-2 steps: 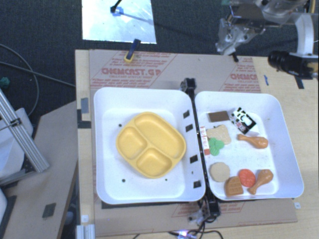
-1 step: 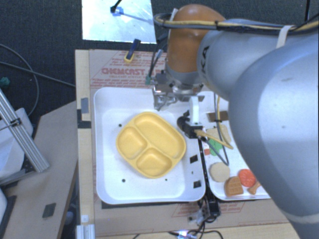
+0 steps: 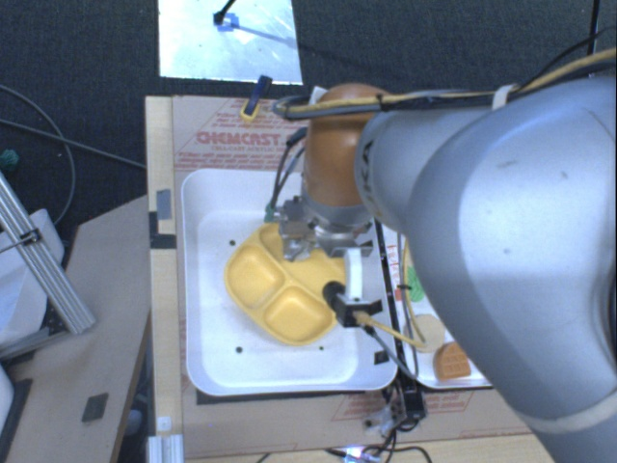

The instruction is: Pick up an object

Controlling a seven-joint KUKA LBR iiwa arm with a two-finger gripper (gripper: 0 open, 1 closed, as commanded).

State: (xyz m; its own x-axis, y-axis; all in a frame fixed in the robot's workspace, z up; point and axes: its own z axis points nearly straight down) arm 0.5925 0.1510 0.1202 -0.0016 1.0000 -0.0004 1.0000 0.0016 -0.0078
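Observation:
A yellow divided plate point(image 3: 273, 285) lies in the left white bin point(image 3: 204, 350), tilted toward the bin's middle. My gripper point(image 3: 326, 258) is low over the plate's upper right part, under the orange-banded wrist point(image 3: 333, 157). The wrist and grey arm hide where the gripper meets the plate, so I cannot see whether anything is held.
The right bin point(image 3: 453, 382) is mostly covered by the arm; an orange-brown object point(image 3: 450, 360) and a bit of something green point(image 3: 415, 284) show in it. Cables point(image 3: 386, 287) run down between the bins. Cardboard point(image 3: 227, 143) lies under the bins.

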